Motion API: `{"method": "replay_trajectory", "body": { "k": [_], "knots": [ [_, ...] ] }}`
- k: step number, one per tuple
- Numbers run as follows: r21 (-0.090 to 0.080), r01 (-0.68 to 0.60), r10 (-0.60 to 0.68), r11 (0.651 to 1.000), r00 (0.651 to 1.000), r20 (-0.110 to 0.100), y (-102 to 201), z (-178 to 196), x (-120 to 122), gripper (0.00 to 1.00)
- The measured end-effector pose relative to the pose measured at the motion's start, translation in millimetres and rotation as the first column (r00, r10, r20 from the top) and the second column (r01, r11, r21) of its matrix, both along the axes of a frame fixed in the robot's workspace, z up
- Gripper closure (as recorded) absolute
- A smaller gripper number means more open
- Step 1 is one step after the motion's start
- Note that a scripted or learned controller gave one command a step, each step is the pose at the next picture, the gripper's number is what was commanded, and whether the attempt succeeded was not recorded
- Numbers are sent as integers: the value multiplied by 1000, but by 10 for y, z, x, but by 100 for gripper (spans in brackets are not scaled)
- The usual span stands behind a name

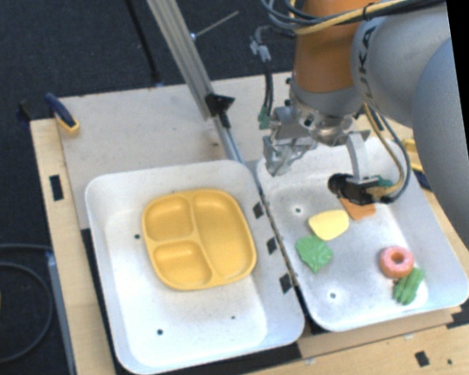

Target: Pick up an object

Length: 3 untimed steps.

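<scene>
The right bin (441, 282) holds several small objects: a pale yellow wedge (329, 226), a green leafy piece (314, 254), a pink ring (396, 260), a green bumpy piece (408, 285) and an orange piece (360, 206) partly under a black cable end. My gripper (278, 160) hangs over the far left corner of the right bin, up and left of the yellow wedge and apart from every object. I see nothing in it.
A yellow divided plate (198, 236) lies in the left bin (133, 328). A slanted metal post (190, 66) rises behind the bins. The arm's grey body and orange band (333, 28) loom over the right bin's far side, with cables hanging beside the orange piece.
</scene>
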<state>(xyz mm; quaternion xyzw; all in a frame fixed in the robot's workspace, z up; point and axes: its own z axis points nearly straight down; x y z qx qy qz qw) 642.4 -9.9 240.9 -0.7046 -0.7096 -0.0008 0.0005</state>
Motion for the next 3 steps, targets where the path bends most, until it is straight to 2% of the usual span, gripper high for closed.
{"method": "replay_trajectory", "body": {
  "k": [1, 2, 3],
  "knots": [
    [-1, 0, 0, 1000, 1000, -1, 466, -88, -131, 100],
    [0, -1, 1, 1000, 1000, 2, 920, 24, -218, 100],
    [-1, 4, -4, 1000, 1000, 1, 891, 18, -215, 0]
  ]
}}
